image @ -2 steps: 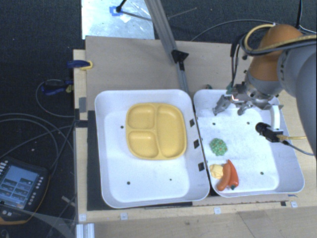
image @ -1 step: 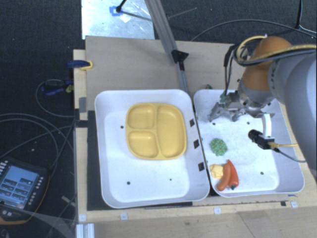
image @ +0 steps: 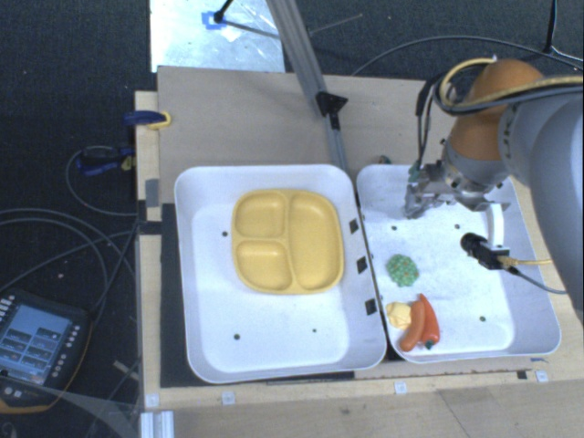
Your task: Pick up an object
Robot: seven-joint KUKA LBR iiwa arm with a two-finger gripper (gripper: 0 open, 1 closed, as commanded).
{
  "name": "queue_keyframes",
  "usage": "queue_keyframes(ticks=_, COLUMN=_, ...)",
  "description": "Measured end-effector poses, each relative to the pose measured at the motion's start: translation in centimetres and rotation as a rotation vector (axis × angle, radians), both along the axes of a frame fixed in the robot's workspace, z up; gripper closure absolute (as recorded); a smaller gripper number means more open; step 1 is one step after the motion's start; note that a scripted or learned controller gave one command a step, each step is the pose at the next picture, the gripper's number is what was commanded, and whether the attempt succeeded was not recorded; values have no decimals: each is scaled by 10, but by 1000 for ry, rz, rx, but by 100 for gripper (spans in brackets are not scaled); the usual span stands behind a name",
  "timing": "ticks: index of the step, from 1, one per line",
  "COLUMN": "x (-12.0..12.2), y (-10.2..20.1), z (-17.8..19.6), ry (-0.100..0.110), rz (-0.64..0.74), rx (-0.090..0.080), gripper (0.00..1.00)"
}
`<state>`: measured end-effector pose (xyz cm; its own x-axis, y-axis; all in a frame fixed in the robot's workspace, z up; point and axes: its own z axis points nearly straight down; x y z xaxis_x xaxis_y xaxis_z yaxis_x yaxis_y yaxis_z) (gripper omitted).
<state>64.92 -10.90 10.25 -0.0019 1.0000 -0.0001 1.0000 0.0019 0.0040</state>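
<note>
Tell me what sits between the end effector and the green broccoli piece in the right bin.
Nothing visible does. The end effector hangs over the back of the right bin, and only bare white floor lies between it and the green broccoli piece. The orange carrot and yellow piece lie beyond, nearer the front.

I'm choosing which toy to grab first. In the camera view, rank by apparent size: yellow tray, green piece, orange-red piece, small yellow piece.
1. yellow tray
2. orange-red piece
3. green piece
4. small yellow piece, close to the green one
</note>
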Motion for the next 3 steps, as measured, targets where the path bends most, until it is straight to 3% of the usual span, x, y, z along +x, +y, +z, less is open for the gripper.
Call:
queue_keyframes(ticks=2, x=12, y=19, z=106, ry=-4, rz=6, rx=0, gripper=100)
queue_keyframes(ticks=3, x=13, y=19, z=131, ry=-1, rz=6, rx=0, gripper=100)
